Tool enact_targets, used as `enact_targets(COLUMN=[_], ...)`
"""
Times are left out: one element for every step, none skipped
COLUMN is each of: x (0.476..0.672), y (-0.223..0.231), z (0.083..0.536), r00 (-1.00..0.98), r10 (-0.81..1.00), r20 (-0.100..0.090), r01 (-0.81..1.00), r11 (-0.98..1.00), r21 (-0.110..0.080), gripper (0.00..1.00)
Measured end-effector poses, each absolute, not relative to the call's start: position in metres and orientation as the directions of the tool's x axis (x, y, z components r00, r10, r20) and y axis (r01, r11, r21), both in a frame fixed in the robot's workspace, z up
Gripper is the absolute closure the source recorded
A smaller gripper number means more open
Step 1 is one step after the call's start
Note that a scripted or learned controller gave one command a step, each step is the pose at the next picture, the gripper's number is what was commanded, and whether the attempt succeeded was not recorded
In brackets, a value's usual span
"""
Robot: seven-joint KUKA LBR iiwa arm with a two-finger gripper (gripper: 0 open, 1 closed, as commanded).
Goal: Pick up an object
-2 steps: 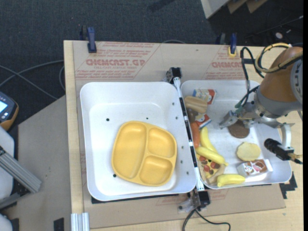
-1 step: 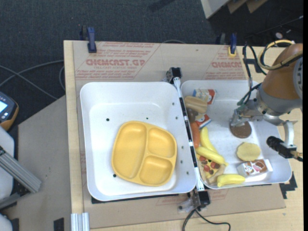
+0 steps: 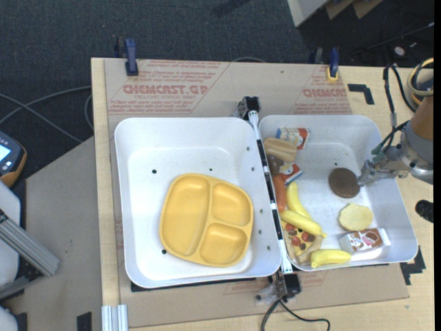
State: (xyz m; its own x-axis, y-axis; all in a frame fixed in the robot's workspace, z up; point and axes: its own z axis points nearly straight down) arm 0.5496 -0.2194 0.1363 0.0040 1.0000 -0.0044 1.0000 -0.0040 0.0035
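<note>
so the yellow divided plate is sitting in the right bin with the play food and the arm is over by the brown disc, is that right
Not quite. The camera view shows the yellow divided plate alone in the left bin, not the right one. The play food lies in the right bin, and the gripper is indeed beside the brown disc.

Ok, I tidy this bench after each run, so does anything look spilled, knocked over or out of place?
Nothing stands out. The yellow plate lies flat in the left bin. The toy food, including the bananas, pizza slice and brown disc, sits loosely inside the right bin, none over its rim.
</note>
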Motion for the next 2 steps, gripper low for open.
enact_targets(x=[0.55,0.575], y=[-0.216,-0.155], z=[0.134,0.085], r00=[0.0,-0.006], r10=[1.0,1.0], r20=[-0.001,-0.002], r01=[1.0,1.0], r11=[0.0,0.006], r21=[0.002,0.002], gripper=[0.0,0.0])
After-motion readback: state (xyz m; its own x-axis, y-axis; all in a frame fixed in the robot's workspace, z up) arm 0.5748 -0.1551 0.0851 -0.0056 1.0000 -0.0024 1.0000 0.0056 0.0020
